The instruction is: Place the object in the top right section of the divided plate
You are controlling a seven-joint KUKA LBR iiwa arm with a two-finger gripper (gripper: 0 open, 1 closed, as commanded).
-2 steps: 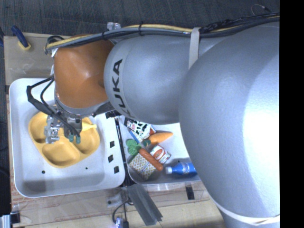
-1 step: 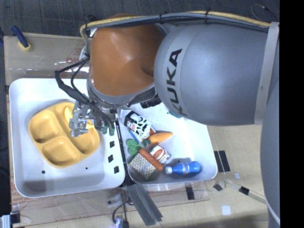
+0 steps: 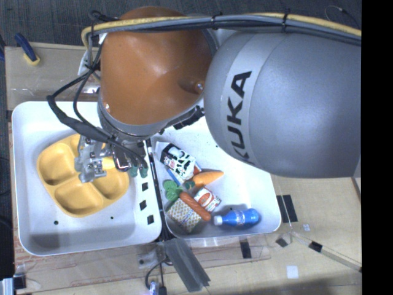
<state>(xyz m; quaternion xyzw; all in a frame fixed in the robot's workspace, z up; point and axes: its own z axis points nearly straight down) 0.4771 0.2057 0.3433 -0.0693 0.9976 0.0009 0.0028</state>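
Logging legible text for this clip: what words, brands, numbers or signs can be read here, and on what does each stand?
"KUKA": black letters running down the arm's grey housing.
Black-and-white carton in the right bin: print too small to read.
Red-labelled can: label blurred, unreadable.
Blue bottle: no legible text.

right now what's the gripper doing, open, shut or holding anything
Gripper: over the top right section of the yellow divided plastic plate in the left white bin; open, shut or holding cannot be told.
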